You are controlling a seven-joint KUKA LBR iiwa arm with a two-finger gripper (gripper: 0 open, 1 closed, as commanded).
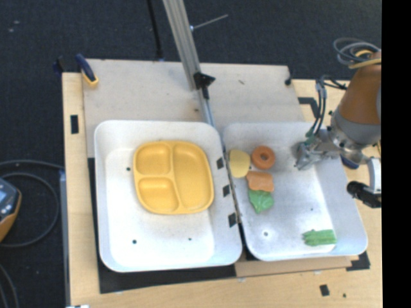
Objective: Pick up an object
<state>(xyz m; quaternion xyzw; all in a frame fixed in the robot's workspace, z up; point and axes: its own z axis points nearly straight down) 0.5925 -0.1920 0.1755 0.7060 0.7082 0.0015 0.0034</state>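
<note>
Hovering right of the orange ring [262,157], end effector [304,158] state impossible to tell, risking nudging clustered neighbours instead of gripping.

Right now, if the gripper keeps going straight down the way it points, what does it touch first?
Probably bare floor of the right bin. The gripper hangs over its upper right part, well right of the orange ring; nothing lies under it, though depth is hard to judge.
</note>
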